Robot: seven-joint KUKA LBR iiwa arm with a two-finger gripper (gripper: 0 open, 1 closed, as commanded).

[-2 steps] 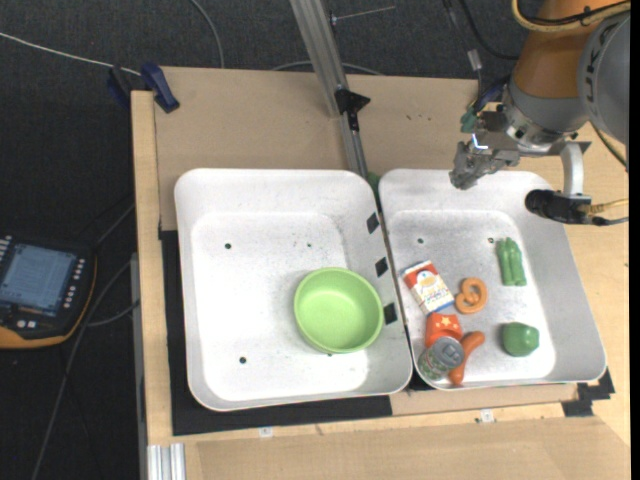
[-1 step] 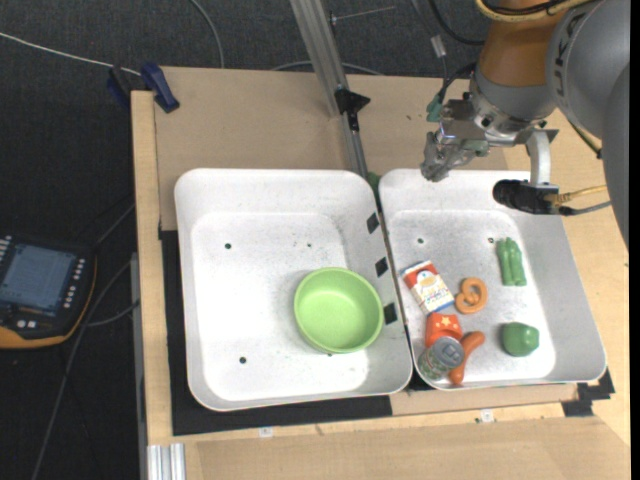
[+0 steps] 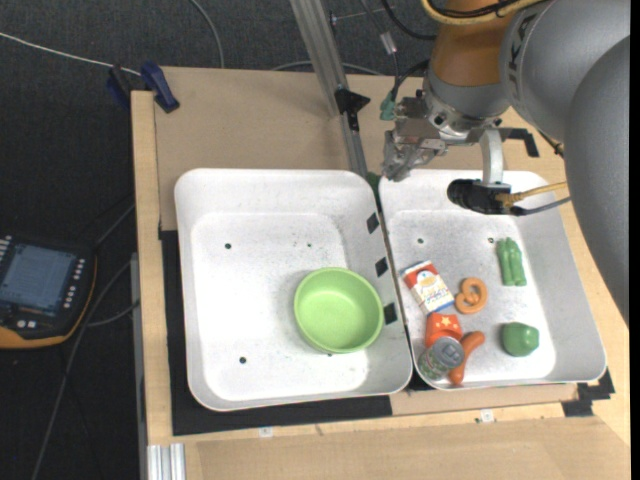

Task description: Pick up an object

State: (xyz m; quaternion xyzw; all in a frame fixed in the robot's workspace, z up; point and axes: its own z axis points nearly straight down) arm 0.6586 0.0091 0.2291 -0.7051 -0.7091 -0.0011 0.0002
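Small carton (image 3: 428, 288) in the right bin (image 3: 560, 258), its label too blurred to read. Just right of it an orange ring (image 3: 471, 295); near it a red pepper (image 3: 443, 326), a tin (image 3: 440, 360), and green pieces. Green bowl (image 3: 338, 310) in the left bin (image 3: 200, 218). Gripper (image 3: 398, 168) hovers over the far divider, fingers close together, holding nothing

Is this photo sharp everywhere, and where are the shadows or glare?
Camera view: the bowl and small toys look fairly sharp; the arm close to the lens is soft. Lighting is even, with a soft shadow inside the bowl, and mild glare whitens the left bin.
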